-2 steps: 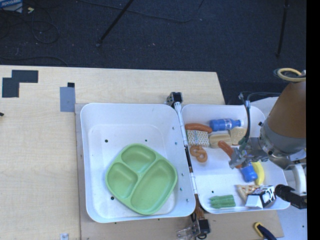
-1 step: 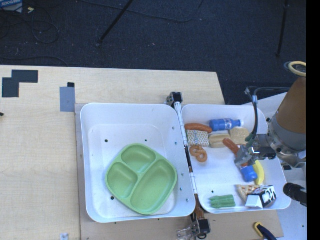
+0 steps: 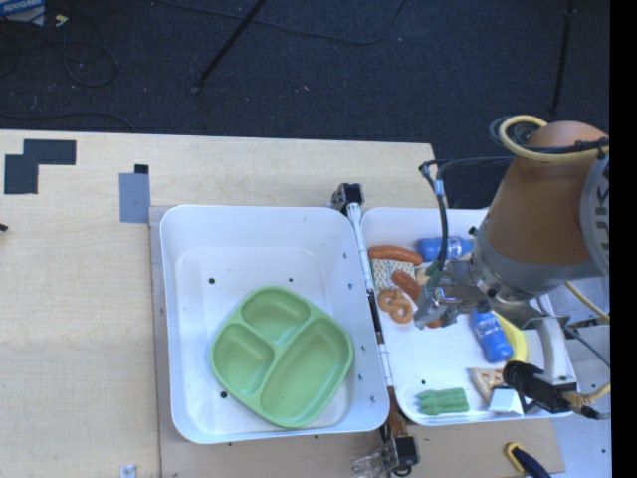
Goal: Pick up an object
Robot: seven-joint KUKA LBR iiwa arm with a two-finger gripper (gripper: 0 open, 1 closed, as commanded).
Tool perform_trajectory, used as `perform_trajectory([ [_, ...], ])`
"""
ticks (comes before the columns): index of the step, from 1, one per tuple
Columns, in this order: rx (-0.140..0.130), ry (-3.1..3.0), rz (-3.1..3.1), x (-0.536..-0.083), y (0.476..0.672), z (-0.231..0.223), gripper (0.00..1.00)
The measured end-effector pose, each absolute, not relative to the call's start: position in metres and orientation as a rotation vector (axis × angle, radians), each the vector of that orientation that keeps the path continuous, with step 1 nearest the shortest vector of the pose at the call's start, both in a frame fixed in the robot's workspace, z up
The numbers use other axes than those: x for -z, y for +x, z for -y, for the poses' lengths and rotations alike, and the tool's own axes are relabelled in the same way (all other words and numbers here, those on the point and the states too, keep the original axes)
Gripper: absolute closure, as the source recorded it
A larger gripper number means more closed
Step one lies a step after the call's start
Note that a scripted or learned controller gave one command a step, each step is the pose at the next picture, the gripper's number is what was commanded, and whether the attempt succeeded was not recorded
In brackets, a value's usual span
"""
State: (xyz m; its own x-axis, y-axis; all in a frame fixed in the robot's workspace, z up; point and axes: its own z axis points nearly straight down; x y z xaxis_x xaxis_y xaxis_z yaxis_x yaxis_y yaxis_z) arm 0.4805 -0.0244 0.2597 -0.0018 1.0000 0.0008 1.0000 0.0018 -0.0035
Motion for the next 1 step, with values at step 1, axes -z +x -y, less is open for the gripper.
perform_trajectory([
  [1,-0.004,-2.220,2.219,-0.2663,0.5039,0.0516,1.00],
])
